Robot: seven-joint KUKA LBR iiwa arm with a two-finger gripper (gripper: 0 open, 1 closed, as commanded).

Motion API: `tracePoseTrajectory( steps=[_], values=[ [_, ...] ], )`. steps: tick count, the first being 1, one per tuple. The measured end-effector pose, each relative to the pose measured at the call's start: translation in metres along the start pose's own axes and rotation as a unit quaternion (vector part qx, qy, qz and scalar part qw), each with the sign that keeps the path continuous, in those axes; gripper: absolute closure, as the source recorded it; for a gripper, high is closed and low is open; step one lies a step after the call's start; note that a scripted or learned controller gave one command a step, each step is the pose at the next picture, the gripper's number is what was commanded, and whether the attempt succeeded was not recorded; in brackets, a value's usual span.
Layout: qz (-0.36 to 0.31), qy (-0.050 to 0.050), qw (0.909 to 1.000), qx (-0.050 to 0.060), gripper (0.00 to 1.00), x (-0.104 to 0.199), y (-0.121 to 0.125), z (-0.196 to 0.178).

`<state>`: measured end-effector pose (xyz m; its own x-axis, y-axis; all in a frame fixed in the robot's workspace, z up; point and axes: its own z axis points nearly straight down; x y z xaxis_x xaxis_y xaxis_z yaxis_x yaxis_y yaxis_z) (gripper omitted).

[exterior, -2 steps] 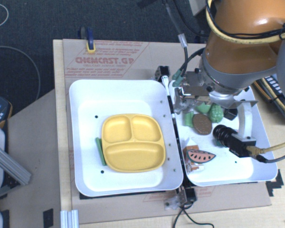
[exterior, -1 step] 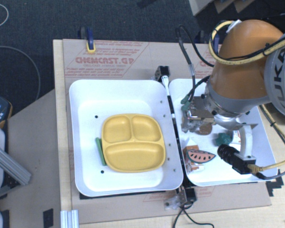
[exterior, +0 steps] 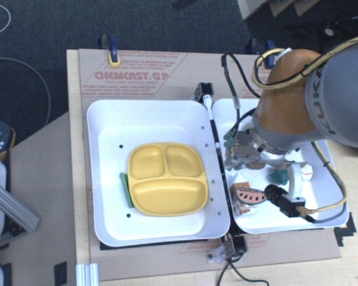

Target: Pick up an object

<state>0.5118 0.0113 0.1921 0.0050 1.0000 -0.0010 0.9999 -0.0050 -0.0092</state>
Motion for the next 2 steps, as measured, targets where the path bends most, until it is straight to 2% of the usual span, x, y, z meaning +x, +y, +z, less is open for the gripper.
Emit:
tracePoseTrajectory(
  steps=[1, 2],
  values=[
    [-0.005, 0.001, 1.0, -0.006, 1.0, 0.054, -0.035, -0.091],
    [-0.002, 0.001, 0.9999, -0.016, 1.0, 0.019, -0.033, -0.251]
  ],
)
